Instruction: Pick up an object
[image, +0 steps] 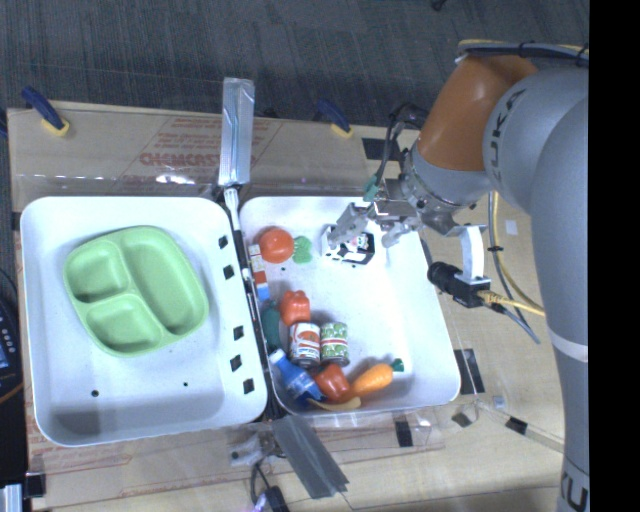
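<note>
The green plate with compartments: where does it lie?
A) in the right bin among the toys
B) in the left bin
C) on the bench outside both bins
B: the green plate lies on the floor of the left bin, apart from the pile of small things in the right bin.

robot lab | clamped bench (150, 150) | two white bins (40, 330)

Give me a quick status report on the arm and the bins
Gripper over right bin, upper part, nothing seen held. Toys clustered along bin's left and lower edge: tomato, cans, carrot. Green tray in left bin.
</note>
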